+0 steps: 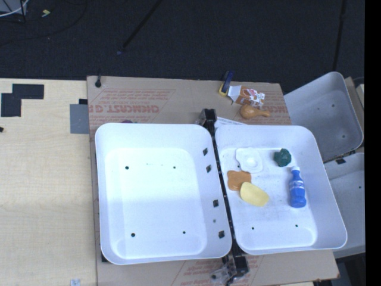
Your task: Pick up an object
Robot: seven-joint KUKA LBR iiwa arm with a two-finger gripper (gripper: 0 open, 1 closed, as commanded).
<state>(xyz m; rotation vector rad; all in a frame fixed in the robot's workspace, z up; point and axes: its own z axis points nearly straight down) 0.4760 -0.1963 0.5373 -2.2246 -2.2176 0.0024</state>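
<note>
The right bin holds several small items. A blue bottle lies near its right side, with a dark green lump just behind it. A white fried-egg shape lies at the bin's back middle. An orange flat piece sits by the divider, and a yellow rounded piece overlaps its front right corner.
The left bin stands beside the right one on a cardboard sheet. Behind the right bin lie an orange pear-like toy, a small printed packet and a blue-yellow item. A grey metal plate stands at the right.
</note>
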